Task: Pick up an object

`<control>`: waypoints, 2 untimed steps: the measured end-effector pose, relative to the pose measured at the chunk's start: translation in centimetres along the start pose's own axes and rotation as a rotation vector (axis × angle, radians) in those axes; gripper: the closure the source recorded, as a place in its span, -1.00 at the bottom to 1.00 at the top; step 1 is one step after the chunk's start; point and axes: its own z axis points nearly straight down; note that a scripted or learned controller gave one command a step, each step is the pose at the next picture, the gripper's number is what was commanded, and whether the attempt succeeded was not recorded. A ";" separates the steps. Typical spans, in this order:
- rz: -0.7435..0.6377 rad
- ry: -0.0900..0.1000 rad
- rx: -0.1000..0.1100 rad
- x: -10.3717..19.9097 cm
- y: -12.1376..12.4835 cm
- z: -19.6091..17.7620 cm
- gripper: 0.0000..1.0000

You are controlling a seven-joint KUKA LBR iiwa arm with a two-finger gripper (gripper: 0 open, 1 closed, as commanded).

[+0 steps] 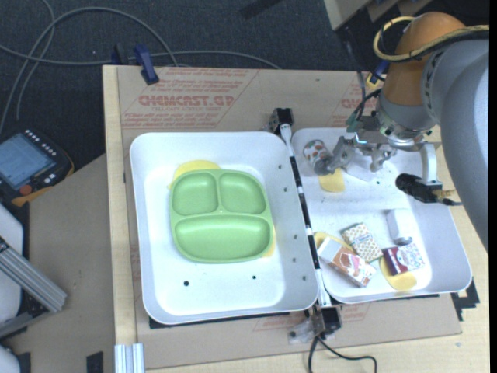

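Two shallow white bins, seen from above at a slant: left bin and right bin, touching along the middle. Reached in from the right: grey arm with orange band. Lay in the left bin: green divided plate. Hovered low over the far end of the right bin: gripper, fingers spread, nothing between them. Lay just beside and below it: small yellow piece, likely the nearest target. Clustered at the near end, well apart: several small packets.

Judged as the approach step, no grasp made yet. Next called for: shift over the yellow piece, descend, close. Looked stubby and blurred; long axis and heading impossible to tell.
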 end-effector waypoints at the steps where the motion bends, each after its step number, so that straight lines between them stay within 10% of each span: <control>1: -0.002 0.010 -0.055 4.1 0.5 -6.1 -1.00; 2: -0.002 0.010 -0.057 1.2 1.3 0.7 -1.00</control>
